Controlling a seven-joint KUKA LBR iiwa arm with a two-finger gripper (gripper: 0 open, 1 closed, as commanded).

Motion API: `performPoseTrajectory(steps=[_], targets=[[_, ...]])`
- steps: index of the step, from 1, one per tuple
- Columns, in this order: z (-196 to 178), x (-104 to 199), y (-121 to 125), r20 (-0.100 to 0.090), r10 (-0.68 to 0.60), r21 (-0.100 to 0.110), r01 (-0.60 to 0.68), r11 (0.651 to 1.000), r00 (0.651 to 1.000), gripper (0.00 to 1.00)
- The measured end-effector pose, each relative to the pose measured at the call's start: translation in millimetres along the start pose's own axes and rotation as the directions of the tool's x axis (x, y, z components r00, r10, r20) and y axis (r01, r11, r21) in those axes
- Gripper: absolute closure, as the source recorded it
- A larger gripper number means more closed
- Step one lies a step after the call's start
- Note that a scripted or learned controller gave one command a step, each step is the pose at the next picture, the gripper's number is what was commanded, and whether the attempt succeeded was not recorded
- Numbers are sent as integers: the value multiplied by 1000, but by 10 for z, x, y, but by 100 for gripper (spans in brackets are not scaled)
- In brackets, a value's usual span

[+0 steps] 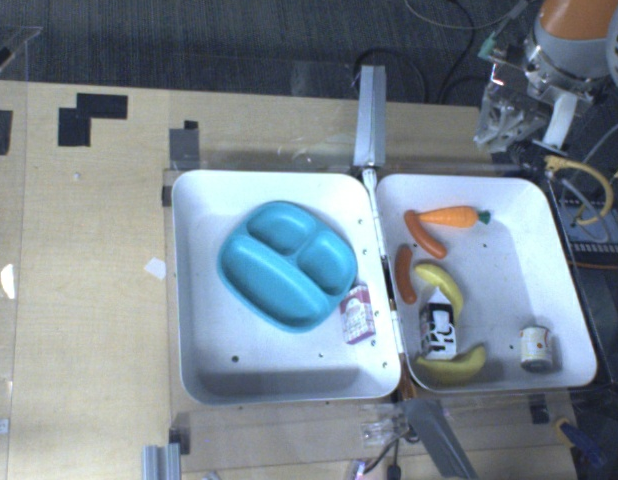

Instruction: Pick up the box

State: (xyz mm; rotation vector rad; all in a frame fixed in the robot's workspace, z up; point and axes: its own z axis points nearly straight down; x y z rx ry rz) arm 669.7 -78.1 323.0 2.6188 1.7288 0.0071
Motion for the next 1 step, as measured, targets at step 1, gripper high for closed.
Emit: performPoseTrajectory(steps=[1], targets=[[-189,-236,101,0,-12,0,12,1000,1000,100]])
